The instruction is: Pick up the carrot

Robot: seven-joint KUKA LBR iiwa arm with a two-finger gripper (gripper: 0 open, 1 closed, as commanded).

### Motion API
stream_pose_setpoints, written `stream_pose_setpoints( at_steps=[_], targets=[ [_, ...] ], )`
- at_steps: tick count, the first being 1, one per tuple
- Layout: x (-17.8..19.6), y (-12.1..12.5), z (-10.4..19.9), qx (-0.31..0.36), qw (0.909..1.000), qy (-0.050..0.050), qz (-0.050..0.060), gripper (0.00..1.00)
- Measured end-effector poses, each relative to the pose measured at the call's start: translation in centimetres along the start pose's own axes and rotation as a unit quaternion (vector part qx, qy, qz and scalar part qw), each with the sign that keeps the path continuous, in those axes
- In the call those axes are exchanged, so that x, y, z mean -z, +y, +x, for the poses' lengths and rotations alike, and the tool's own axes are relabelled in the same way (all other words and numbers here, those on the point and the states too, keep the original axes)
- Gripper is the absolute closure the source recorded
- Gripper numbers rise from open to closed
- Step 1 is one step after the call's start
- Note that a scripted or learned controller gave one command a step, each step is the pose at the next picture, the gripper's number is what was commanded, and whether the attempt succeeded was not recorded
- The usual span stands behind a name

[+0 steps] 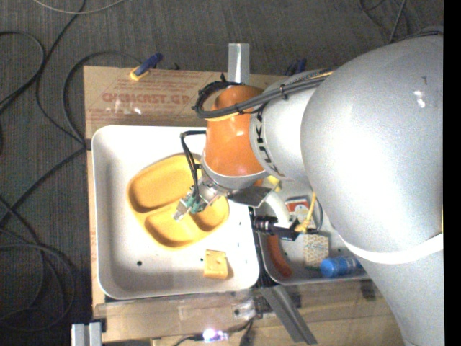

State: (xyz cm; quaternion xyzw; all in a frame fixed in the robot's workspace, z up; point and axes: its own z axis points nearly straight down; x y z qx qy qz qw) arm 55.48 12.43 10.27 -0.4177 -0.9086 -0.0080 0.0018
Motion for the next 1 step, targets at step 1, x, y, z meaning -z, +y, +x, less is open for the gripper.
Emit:
stream_pose_setpoints(
  at_steps=[1],
  targets=[
    [7.47, 4.36, 0.2, -0.152, 0.9883, -0.007, 0.009, 1.0]
  ],
)
